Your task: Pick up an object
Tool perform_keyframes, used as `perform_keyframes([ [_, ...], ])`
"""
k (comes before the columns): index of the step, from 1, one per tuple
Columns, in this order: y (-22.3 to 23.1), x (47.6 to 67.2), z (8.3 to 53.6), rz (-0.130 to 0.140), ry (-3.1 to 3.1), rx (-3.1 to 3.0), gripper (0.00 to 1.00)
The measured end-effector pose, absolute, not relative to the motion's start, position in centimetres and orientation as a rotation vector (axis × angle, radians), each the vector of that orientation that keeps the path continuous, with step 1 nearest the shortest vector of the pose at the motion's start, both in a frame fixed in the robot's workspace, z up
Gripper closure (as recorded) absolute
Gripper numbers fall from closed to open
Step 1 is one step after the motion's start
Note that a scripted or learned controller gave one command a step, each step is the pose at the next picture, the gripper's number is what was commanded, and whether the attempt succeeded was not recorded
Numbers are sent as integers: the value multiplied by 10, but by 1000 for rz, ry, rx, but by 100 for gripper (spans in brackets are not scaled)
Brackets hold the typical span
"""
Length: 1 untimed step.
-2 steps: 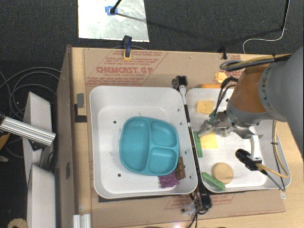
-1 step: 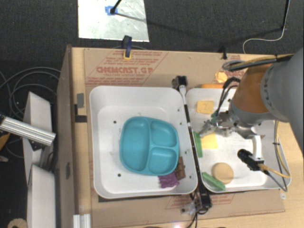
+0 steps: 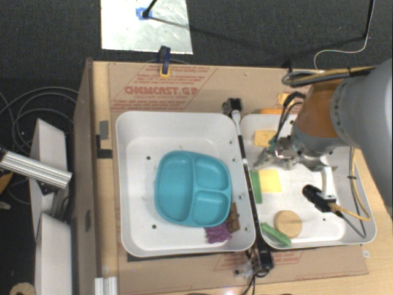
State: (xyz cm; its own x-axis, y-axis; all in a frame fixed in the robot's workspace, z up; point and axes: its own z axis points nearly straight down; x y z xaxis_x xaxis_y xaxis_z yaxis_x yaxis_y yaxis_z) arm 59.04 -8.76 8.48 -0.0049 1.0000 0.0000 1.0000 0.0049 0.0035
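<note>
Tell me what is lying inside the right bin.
A yellow block, tan disc and green pieces lie in the right bin. The arm covers its upper part.

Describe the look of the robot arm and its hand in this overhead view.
The arm is a thick, rounded grey body with an orange band above the wrist. The hand is a compact grey metallic block. A thin pale cable loops near it, and black cable runs by the wrist.

Red print on the brown cardboard sheet (image 3: 161,85), well off from the pincer (image 3: 274,155) beyond the bins, reads roughly "CHEMCAST GP"; the smaller red lines around it are too blurred to read.
</note>
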Motion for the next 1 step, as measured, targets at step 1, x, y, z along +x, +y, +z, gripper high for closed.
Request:
perform_keyframes([
  [1,-92,551,84,-3,2223,2224,0],
])
